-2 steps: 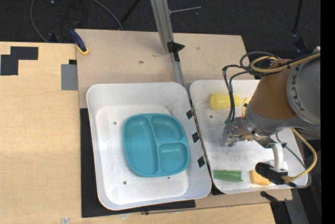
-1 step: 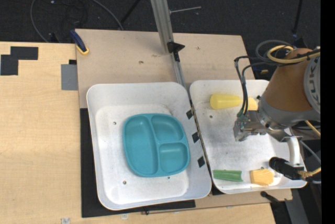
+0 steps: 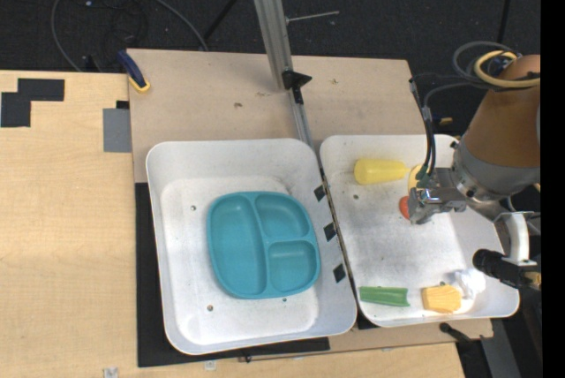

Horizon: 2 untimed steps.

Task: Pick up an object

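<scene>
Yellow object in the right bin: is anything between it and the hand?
Nothing visible does. The yellow object lies on bare bin floor just left of the hand. A small red-orange item sits right beside the hand, below that path, not across it.

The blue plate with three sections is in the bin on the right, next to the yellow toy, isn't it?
Not quite. The camera view shows the blue plate lying alone in the left bin. The yellow toy is in the right bin, along with a green piece and the end effector.
</scene>
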### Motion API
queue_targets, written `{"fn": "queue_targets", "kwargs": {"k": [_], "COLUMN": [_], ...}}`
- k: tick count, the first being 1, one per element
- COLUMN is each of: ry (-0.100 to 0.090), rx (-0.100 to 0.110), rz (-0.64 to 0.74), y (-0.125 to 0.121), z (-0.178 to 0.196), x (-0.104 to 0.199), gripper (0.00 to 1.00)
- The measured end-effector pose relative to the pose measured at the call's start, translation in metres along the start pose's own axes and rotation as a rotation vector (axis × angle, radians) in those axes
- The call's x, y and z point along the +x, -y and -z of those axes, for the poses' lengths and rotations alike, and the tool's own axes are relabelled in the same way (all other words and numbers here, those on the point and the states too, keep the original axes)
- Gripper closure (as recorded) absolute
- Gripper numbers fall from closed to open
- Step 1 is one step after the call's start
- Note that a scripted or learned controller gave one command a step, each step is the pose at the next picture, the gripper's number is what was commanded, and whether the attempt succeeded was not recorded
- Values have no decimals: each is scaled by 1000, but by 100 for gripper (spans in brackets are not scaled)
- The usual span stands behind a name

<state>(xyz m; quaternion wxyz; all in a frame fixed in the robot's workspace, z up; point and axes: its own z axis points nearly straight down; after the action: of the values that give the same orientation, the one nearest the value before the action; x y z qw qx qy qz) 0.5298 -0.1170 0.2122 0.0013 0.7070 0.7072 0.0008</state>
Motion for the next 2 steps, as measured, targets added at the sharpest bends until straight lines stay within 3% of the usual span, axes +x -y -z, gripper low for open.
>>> {"fn": "queue_targets", "kwargs": {"k": [2], "ry": [-4], "rx": [7], "rz": [5], "y": [11], "z": [-3], "x": [102], "gripper": [100]}}
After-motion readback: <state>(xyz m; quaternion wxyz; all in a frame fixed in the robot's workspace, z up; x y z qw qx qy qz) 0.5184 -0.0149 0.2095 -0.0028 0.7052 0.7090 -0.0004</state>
